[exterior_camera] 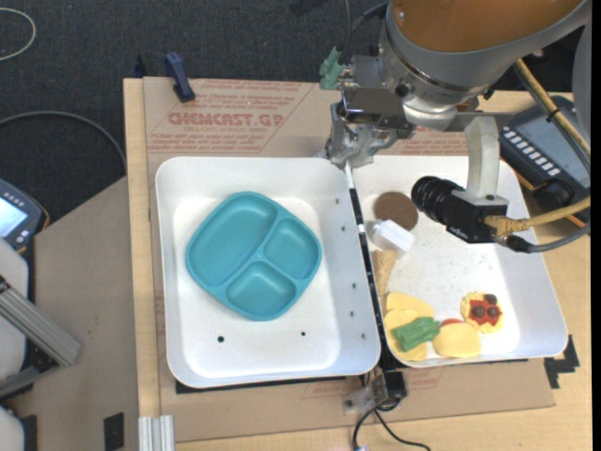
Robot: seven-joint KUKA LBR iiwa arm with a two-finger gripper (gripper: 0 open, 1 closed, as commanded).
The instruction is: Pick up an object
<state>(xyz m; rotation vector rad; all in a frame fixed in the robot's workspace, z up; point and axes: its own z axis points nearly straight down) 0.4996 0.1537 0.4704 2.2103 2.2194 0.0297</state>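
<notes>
Gripper (349,148) sits low at the far rim of the bins, over the seam where left bin (169,252) and right bin (451,271) meet. Grip state: cannot tell from this angle, since the wrist housing covers most of it.

Nearest candidates, right bin:
- brown disc (397,209), flat, near the gripper and close to the shared wall.
- white block (392,236), touching the disc's near edge, tilted.

Near end of the right bin, well apart from the gripper:
- yellow pieces (410,306), clustered.
- green piece (415,331), lying across the yellow ones.
- red-and-yellow piece (482,311) with dark spots, just beside the cluster.

Left bin: teal divided plate (254,255), three compartments, flat, roughly central.

Both bins rest on a cardboard sheet (235,116) with red lettering on the surface. A blue clamp (178,75) sits at the sheet's far left corner.
</notes>
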